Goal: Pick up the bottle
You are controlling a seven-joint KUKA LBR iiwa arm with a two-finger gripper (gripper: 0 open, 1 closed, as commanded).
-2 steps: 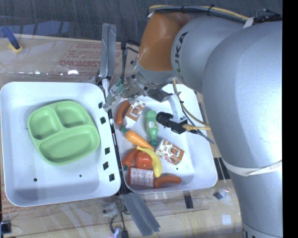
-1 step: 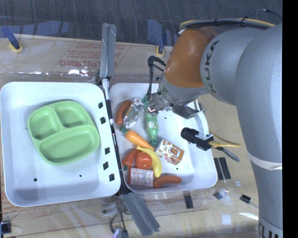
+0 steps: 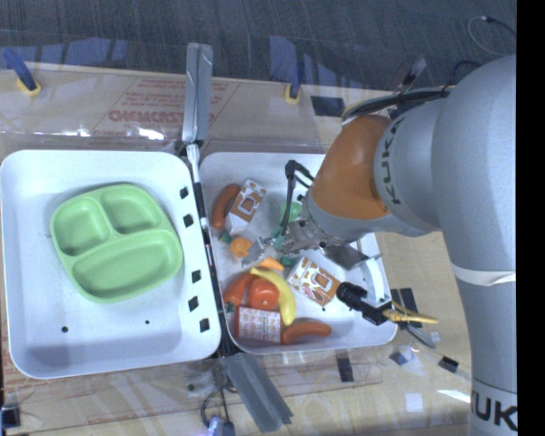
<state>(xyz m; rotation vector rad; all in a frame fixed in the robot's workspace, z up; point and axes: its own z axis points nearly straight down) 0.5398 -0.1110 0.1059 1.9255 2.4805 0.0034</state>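
Item 1, bottle (image 3: 260, 324): red-labelled, lying front of right bin (image 3: 381, 334) beside banana (image 3: 282, 298); gripper (image 3: 292, 236) low over clutter further back, grip state we can't tell; approach step, nxt we'd shift forward.

Even, fairly bright overhead light fills the scene, with no hard shadows. The two shallow white plastic bins (image 3: 18, 243) read almost blown out, and the pale green divided plastic plate (image 3: 118, 241) casts only a faint soft shadow along its lower edge. The clear plastic sheet over the wooden bench (image 3: 91, 107) shows milky glare near the far edge. The picture is slightly soft and grainy; the small items under the grey arm (image 3: 454, 153) blur together.
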